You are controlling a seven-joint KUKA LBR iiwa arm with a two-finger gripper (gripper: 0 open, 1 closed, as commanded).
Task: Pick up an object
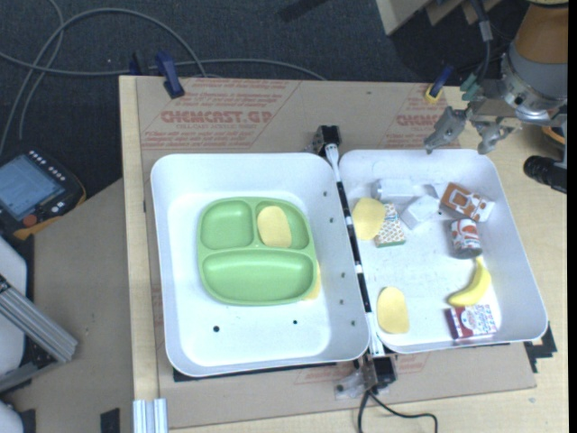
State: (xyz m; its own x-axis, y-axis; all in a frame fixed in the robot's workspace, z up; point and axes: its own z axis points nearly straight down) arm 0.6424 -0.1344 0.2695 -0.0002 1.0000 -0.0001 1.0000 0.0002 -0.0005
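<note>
Camera view: tool (465,132) spread open, holding nothing.

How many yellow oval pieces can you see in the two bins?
3. One oval piece lies in the green tray's upper right compartment, left bin. A second sits by the right bin's left wall; a third lies near its front-left corner.
</note>
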